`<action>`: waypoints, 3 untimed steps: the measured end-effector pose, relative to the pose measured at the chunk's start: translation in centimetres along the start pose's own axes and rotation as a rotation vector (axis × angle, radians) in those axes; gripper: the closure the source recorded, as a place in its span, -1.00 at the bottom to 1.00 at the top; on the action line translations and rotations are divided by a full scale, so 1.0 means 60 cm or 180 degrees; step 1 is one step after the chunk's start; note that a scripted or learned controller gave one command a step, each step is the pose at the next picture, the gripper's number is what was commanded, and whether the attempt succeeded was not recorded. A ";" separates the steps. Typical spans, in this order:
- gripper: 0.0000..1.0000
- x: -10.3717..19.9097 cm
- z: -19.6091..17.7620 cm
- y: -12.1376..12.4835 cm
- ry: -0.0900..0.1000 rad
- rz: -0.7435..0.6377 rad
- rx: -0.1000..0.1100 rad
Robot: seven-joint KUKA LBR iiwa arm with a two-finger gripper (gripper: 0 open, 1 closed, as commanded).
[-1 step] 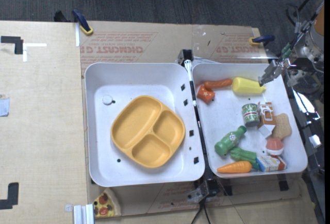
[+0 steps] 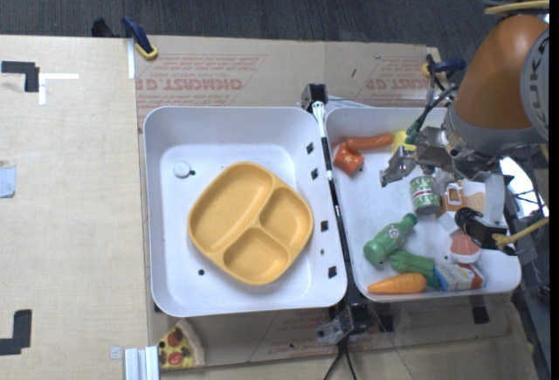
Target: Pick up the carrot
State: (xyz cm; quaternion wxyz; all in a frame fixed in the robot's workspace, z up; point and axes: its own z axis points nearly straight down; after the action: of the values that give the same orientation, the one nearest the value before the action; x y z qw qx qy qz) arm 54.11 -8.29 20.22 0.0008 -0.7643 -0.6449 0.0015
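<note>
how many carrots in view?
2. One carrot lies at the near edge of the right bin, beside the green bottle. A second carrot lies at the far-left corner, by a red toy. The arm may hide others.

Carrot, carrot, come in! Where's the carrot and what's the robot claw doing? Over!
Gripper over the right bin's far half, nothing between its fingers. Carrot lies at the near edge, untouched. Green bottle and small can sit between them.
</note>
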 end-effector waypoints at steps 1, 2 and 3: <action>-1.00 0.107 0.019 -0.125 0.0001 0.0390 0.0001; -1.00 0.112 0.004 -0.123 0.0001 -0.0715 -0.0013; -1.00 -0.024 0.018 -0.100 -0.0002 -0.1416 -0.0016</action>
State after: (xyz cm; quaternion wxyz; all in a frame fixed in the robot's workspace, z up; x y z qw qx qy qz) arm 47.94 -8.71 19.17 -0.0010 -0.6031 -0.7977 -0.0001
